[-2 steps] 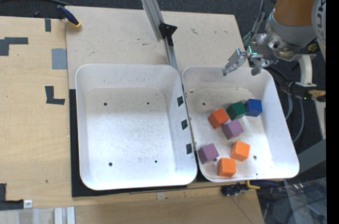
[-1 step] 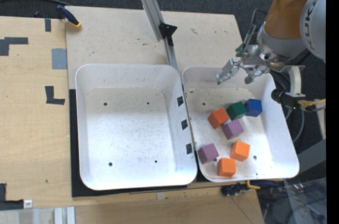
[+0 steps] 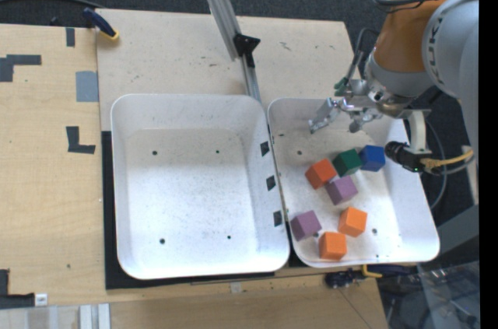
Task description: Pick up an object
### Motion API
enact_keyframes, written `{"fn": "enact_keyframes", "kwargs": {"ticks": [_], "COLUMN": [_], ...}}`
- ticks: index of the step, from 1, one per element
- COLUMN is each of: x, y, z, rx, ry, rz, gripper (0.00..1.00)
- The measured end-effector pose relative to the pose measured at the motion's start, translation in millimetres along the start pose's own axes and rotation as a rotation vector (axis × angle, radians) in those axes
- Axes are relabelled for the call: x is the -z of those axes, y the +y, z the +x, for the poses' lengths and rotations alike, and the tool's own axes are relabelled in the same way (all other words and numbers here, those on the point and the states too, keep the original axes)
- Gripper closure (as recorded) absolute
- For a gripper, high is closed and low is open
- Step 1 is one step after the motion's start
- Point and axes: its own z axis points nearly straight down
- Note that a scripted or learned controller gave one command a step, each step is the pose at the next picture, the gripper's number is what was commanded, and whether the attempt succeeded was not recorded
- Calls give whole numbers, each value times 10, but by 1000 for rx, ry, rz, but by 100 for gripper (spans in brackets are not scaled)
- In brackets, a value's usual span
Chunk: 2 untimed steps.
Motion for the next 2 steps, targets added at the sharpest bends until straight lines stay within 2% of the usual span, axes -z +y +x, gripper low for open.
{"fn": "enact_keyframes", "kwargs": {"ticks": [1,2], "x": [-606,-466], "y": [55,68], "z": [-44,-37], "rx": [0,2], "ry": [0,1], "rz": [1,-4], "gripper": [0,100]}}
